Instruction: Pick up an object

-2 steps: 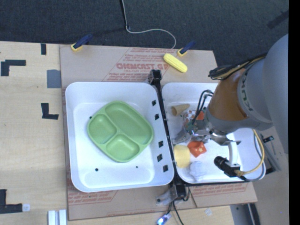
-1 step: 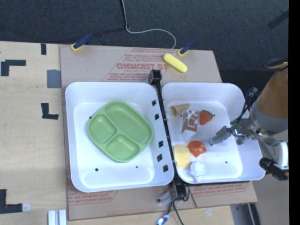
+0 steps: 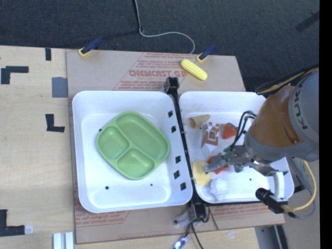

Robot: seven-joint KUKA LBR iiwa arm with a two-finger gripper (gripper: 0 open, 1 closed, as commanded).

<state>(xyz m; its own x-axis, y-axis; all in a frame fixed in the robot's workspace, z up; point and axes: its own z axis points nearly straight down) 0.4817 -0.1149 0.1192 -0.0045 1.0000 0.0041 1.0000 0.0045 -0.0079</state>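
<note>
Nearest you, at the right bin's point(image 3: 270, 193) six o'clock, a white crumpled lump point(image 3: 218, 187) lies beside a yellow piece point(image 3: 200, 172). The gripper point(image 3: 224, 161) sits low at the bin's centre, over an orange-red object point(image 3: 215, 164); you cannot tell how wide it stands, nor whether it grips. This looks like the grasp step: next, close firmly and lift straight. The green divided plate point(image 3: 133, 144) fills the left bin point(image 3: 83, 139).

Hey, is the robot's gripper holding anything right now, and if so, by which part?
It cannot be told. The gripper is low in the right white bin, over a small red-orange object.
</note>
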